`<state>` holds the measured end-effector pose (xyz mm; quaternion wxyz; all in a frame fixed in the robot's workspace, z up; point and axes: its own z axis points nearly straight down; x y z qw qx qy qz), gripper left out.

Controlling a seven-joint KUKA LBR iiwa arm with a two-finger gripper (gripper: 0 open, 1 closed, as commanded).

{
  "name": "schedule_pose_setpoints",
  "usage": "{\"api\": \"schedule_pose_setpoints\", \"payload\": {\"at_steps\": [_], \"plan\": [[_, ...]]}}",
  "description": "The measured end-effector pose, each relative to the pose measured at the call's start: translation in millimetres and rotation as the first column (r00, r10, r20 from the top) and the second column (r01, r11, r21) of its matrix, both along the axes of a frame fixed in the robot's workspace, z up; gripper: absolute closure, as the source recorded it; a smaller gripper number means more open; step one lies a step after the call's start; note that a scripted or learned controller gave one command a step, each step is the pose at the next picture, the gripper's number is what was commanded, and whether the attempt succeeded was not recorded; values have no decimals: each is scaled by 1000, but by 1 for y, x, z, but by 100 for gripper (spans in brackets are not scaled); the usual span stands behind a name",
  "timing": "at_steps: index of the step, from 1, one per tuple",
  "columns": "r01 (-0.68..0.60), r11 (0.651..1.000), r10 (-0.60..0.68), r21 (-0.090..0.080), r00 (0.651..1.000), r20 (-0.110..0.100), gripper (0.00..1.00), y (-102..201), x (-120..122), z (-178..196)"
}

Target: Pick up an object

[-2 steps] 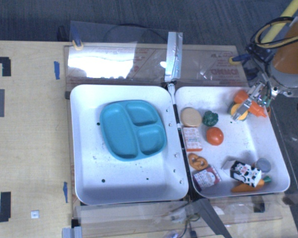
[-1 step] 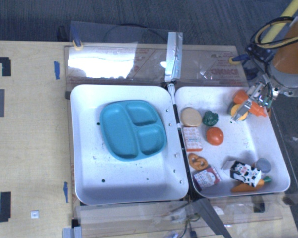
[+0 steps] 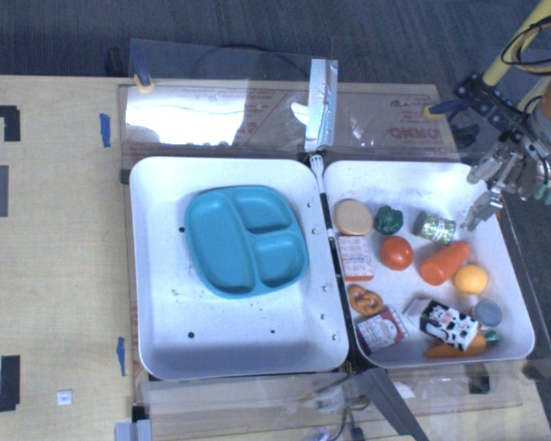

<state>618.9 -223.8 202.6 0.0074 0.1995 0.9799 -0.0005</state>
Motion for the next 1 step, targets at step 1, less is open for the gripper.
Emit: {"api": "schedule_pose_setpoints", "payload": {"at_steps": [1], "plan": [[-47,999,47,1,999,-4,0,0,-66,-97]]}}
